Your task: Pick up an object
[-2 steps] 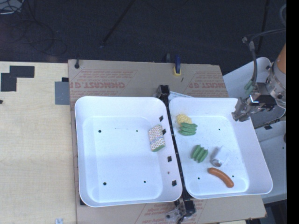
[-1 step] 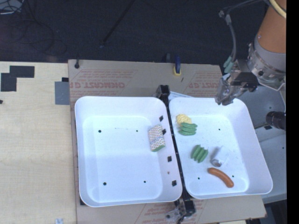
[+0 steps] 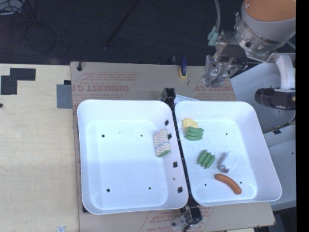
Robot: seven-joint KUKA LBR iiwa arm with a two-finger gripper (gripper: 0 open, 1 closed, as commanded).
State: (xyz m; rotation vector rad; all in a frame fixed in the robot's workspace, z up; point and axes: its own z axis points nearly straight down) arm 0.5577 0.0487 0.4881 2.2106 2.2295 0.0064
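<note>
Pale wood bench [image 3: 34,144] occupies the lower left, w/ black and grey patches near its top edge; dark floor w/ cables lies behind. On the bench sits a brown cardboard sheet [image 3: 125,83] w/ mirrored red print, carrying two shallow white bins side by side.

Left bin [image 3: 91,197]: one item, a small block w/ a white-patterned top and green underside [image 3: 161,143], lying close to the right wall, approx. mid-height of the bin. Black clips [image 3: 175,165] sit along the seam where the two bins meet.

Right bin [image 3: 263,178], contents L to R:
- Yellow corn piece [image 3: 189,123], upper left corner area, near the seam.
- Green pod-like item [image 3: 194,133], touching the corn's lower side.
- Second green item [image 3: 206,159], ribbed, approx. bin centre.
- Clear/grey small object [image 3: 225,162], just beside the ribbed green item, to its right; type cannot be determined.
- Orange sausage [image 3: 228,183], lying at a slant below the clear object, toward the front wall.

Arm: grey w/ orange band [image 3: 268,4], top right corner. Pincer [image 3: 215,76] hangs above the cardboard beyond the right bin's back wall, well apart from all items and holding nothing. Finger state (apart vs. together): cannot tell, detail too blurred.
</note>
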